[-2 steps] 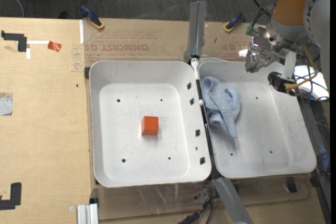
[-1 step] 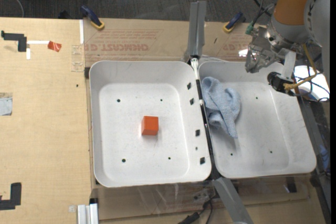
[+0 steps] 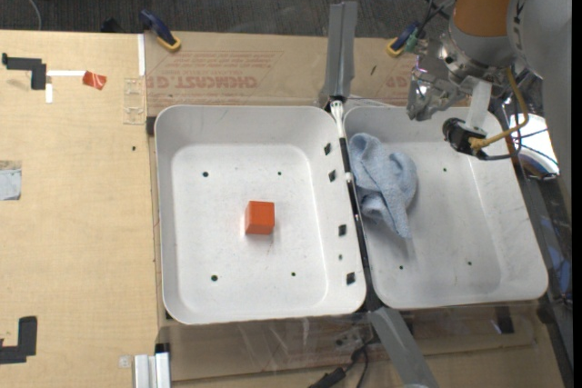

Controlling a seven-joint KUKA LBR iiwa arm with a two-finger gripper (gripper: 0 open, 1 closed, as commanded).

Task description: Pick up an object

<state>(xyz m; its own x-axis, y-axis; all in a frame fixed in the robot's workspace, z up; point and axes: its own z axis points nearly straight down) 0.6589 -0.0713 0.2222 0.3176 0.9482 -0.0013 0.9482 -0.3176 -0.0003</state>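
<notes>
An orange-red cube (image 3: 260, 218) lies near the middle of the left bin (image 3: 182, 150). A crumpled light-blue cloth (image 3: 384, 184) rests at the left side of the right bin (image 3: 491, 277), against the divider. My gripper (image 3: 427, 102) hangs above the far edge of the right bin, up and to the right of the cloth, well apart from both objects. Nothing shows between its fingers.
A grey upright post (image 3: 341, 50) stands between the bins at the back. Cardboard (image 3: 236, 73) lies behind the bins, with clamps at its corners. A wooden bench top (image 3: 64, 213) stretches to the left. Cables (image 3: 491, 141) hang from the wrist over the right bin.
</notes>
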